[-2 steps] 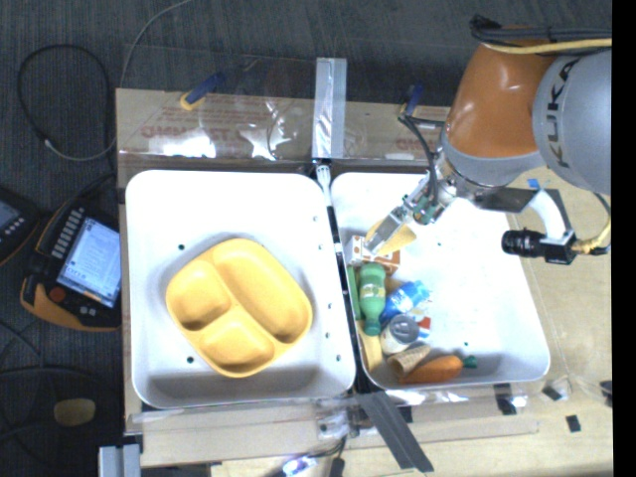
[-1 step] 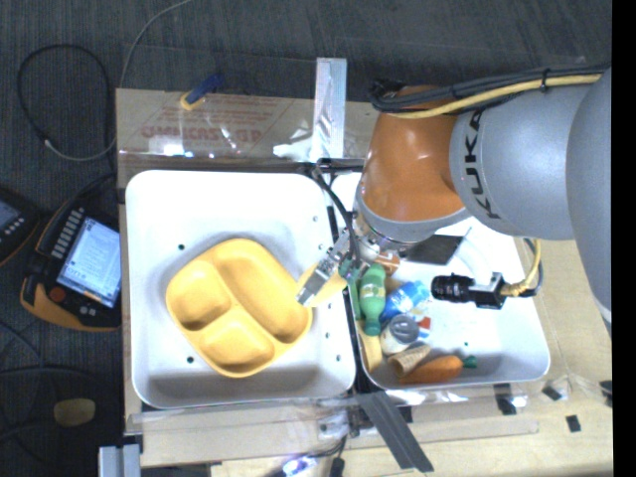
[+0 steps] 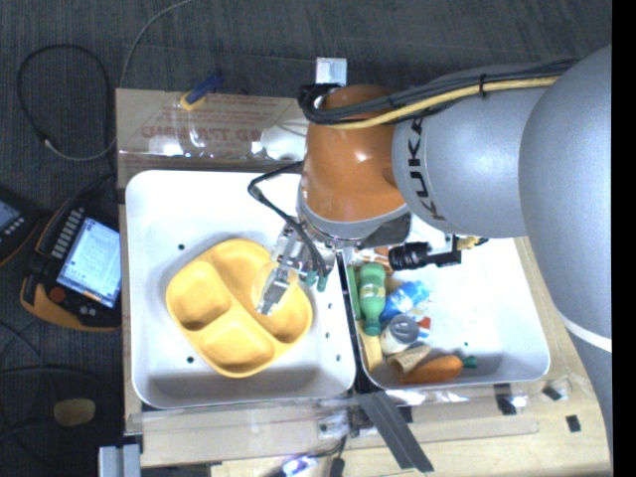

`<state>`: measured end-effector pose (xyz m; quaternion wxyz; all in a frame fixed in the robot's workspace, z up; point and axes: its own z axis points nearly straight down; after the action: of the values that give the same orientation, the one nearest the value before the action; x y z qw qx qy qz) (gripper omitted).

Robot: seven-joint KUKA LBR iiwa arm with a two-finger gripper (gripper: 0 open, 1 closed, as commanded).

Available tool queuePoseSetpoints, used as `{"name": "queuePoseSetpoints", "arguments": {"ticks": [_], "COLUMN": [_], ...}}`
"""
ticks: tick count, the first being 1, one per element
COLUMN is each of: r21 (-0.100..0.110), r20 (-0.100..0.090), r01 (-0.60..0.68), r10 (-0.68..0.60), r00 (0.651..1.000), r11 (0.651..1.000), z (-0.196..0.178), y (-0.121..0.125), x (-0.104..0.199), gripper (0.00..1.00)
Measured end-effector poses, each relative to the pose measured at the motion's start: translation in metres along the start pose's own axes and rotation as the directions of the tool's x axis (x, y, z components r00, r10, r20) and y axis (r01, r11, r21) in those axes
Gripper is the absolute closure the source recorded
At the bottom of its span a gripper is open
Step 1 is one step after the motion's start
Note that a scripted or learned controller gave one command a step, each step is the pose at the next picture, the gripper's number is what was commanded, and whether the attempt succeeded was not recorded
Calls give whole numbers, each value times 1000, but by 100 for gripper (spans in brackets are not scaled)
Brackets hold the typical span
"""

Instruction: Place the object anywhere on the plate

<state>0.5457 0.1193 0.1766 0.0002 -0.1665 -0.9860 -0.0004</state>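
Fingers (image 3: 275, 288) over yellow plate (image 3: 214, 316); "KUKA" on arm (image 3: 467, 167)

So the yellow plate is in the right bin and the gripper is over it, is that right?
Not quite. The camera view shows the yellow plate in the left bin, not the right one. The rest holds: the gripper is over the plate's right side.

Grey KUKA-lettered arm (image 3: 497, 137), orange wrist band (image 3: 348, 162), black cables, metallic claw (image 3: 281, 278).
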Motion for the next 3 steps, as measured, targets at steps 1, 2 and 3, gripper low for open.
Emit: {"name": "queuePoseSetpoints", "arguments": {"ticks": [1,2,3], "r21": [1,1,2], "r20": [-2,3,-2], "r01": [-98,-76,-182], "r10": [98,76,182], "r00": [995,997,983], "r11": [995,997,983], "z": [-10,-35,31], "y": [37,24,35], "x": [79,-28,41], "gripper": [100,100,100]}}
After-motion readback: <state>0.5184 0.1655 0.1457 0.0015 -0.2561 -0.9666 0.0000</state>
